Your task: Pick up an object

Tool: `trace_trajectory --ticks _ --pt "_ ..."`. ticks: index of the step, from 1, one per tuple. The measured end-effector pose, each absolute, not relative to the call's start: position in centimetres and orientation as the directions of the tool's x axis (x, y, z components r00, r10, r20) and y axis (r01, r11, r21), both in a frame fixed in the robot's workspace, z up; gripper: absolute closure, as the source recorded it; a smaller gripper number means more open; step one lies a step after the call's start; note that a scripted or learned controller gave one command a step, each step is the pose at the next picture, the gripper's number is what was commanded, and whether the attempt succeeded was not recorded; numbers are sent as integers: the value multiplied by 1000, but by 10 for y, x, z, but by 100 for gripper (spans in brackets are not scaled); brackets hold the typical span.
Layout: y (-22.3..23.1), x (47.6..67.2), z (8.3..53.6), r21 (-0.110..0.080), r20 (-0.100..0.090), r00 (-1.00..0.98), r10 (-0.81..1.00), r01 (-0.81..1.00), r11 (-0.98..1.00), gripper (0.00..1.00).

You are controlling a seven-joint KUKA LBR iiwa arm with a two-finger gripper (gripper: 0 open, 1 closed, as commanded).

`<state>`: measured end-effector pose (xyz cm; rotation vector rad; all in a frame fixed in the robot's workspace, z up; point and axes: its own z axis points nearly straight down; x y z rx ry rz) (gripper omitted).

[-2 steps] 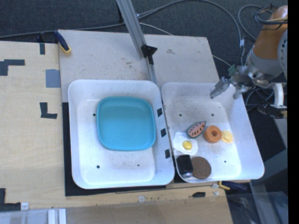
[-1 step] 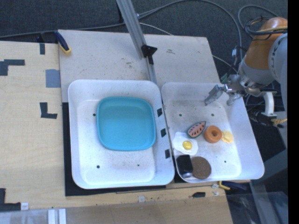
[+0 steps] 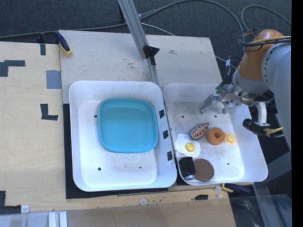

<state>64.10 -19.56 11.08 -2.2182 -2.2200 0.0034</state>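
Observation:
My gripper [image 3: 214,107] hangs over the upper part of the right bin [image 3: 251,171], fingers spread open with nothing between them. Below it lie a watermelon slice [image 3: 199,131], an orange donut [image 3: 216,136] and a small yellow piece [image 3: 230,138]. A fried egg [image 3: 189,148] sits lower left of them. A black block [image 3: 186,166] and a brown round cookie [image 3: 204,170] rest near the bin's front edge. All of these lie apart from the gripper.
The left bin [image 3: 83,174] holds a light blue square plate [image 3: 128,125]. A grey metal pole [image 3: 137,27] slants down to the bins' shared back edge. Cables trail behind the arm at the upper right.

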Motion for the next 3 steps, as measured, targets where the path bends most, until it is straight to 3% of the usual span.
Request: trace_trajectory --ticks 1,2,3 --pt "-196 642 123 0 0 -1 1000 1000 1 100" --pt "-190 641 185 5 -1 -1 1000 1000 1 100" --pt "-190 641 213 1 0 0 1000 1000 0 100"
